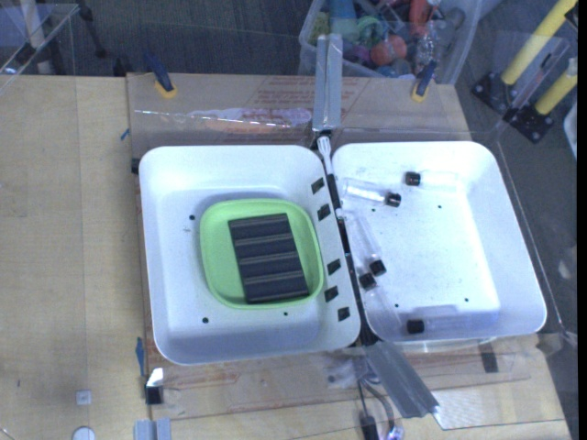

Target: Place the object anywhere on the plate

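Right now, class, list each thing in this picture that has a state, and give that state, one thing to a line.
Green plate: lying flat in the left bin, bearing the dark block.
Dark ribbed block: lying flat on the plate, slightly askew.
Left bin: upright, holding the plate.
Right bin: upright, holding small clear tubes with black caps.
Clear tubes: lying on their sides, scattered.
Box of toys: open, full.

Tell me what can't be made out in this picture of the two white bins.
- Bare middle of the square green plate: covered by the ribbed black rectangular block lying on it, camera view.
- Small clear tubes with black caps in the right white bin: too small and see-through to identify.
- Clear plastic tub of colourful toys: cut off by the top edge.
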You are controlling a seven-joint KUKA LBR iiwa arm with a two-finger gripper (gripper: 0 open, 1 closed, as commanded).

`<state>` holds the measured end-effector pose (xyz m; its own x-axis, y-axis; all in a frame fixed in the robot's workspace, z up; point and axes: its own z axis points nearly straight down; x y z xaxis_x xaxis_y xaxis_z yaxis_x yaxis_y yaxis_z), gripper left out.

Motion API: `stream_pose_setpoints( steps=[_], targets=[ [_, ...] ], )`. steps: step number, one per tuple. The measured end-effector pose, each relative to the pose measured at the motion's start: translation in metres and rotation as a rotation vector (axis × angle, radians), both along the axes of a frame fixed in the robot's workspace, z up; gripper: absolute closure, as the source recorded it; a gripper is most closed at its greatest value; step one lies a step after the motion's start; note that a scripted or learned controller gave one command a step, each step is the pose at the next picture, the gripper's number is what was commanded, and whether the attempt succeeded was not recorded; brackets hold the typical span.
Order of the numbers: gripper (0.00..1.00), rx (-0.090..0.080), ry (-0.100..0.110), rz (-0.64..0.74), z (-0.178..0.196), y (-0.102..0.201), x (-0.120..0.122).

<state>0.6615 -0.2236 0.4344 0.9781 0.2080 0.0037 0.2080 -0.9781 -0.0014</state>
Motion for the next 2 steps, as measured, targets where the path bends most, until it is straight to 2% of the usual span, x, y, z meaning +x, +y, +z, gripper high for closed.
stream_pose_setpoints(
  steps=[2],
  targets=[
    [0.0, 0.0, 0.0, 0.0, -0.0002, 0.0001, 0.0001]
  ],
)
